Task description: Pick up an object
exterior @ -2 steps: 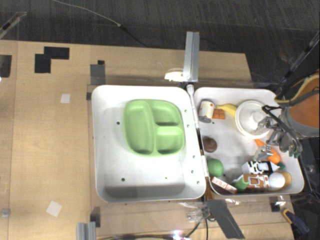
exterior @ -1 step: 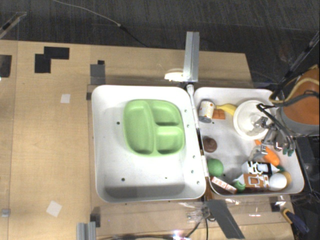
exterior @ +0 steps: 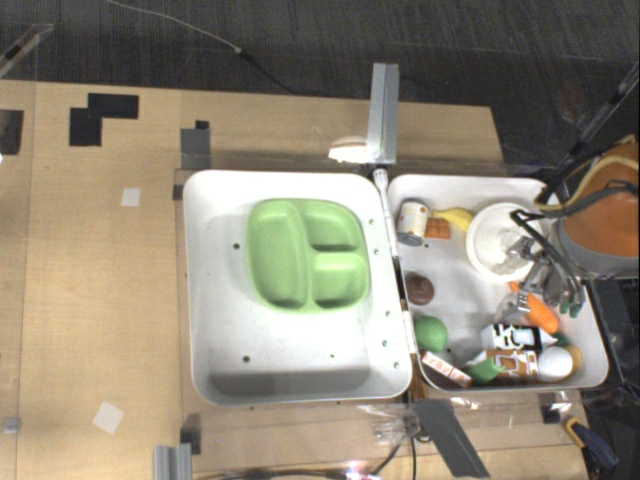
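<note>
1. The left bin (exterior: 215, 298) is a shallow white plastic tray with rounded corners. In it lies a smooth green divided plate (exterior: 306, 253), matte, with one long compartment and two smaller ones.
2. The right bin (exterior: 455, 298) is the same white plastic and holds the loose things. A small tin can (exterior: 411, 221) lies on its side at 10 o'clock in the bin, with a curved yellow banana (exterior: 455, 217) just beside it.
3. A round white bowl (exterior: 497, 238) sits at 12 o'clock in that bin, glossy and plain.
4. A dark brown ball (exterior: 420, 289) sits left of the bin's middle, and a green ball (exterior: 431, 332) lies at 7 o'clock, near the front wall.
5. A tapered orange carrot (exterior: 541, 314) lies at 4 o'clock. Below it is a bottle (exterior: 528, 360) on its side (brown and white label, white cap end), and a flat red-and-white packet (exterior: 447, 370) rests against the front wall.
6. The gripper (exterior: 530, 263) hangs over the right side of this bin, between the bowl and the carrot. I cannot tell how its fingers stand, as they blur into the cables and the clutter.
7. The arm (exterior: 600, 218) comes in from 3 o'clock, its orange band showing.
8. The worktop (exterior: 90, 268) is pale wood with black square marks at 10 o'clock; beyond it is dark carpet (exterior: 300, 18) with a thin cable across.
</note>
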Controlling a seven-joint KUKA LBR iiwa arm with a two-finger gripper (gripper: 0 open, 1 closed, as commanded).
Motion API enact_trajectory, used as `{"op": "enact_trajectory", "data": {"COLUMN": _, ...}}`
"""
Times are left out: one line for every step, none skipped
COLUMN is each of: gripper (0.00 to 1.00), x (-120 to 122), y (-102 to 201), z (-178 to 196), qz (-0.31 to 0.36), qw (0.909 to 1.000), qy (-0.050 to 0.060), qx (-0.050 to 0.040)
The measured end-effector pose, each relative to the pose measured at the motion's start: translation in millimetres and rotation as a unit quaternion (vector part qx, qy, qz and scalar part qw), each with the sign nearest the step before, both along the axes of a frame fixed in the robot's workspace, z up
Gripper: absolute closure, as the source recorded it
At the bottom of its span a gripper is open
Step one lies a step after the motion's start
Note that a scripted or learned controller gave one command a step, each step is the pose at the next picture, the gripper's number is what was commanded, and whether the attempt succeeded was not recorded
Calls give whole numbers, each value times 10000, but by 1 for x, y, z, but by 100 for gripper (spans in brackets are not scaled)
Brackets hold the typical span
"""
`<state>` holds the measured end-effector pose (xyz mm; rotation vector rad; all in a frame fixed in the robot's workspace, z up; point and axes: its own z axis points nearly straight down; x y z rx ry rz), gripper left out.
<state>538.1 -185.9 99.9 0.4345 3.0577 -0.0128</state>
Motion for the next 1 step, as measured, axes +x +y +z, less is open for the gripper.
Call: {"op": "enact_trajectory", "data": {"gripper": 0, "x": -3, "y": 14, "z": 0, "qz": -9, "qw": 10000, "qy": -6, "qx": -2}}
